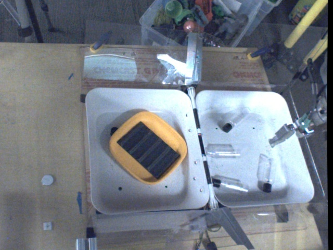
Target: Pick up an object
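Observation:
The left bin [99, 191] holds a yellow square-ish object [148, 147] with a black ridged top, lying tilted near the bin's middle. In the right bin [296, 191] lie several clear plastic tubes: one with a black cap [227, 125] near the back, one [222, 151] by the left wall, one [229, 183] at the front left, and one [265, 172] at the front right. My gripper [282, 134] reaches in over the right bin's right rim, a grey tip pointing down-left, clear of all the tubes. Nothing shows between its tips.
A clear storage box [208, 9] full of colourful toys stands behind the bins. Crumpled plastic and a metal bar [193, 59] lie on the cardboard strip at the back. A small round disc [47, 180] rests on the bench at the left.

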Tool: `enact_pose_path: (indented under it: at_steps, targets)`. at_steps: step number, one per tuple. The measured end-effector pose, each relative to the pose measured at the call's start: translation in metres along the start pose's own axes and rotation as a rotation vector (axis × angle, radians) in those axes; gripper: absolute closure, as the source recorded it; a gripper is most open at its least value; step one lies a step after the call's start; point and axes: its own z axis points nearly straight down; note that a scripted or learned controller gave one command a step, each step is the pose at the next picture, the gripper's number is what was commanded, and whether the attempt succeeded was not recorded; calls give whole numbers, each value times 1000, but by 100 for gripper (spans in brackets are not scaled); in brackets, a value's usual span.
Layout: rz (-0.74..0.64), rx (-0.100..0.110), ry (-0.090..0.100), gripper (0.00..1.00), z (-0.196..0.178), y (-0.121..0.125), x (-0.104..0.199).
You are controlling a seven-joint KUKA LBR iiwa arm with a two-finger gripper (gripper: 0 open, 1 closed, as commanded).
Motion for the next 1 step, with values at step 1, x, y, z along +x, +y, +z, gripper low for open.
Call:
enact_pose_path:
  at_steps: [1]
  targets:
    - [-12, 2, 2, 0, 106, -28, -2]
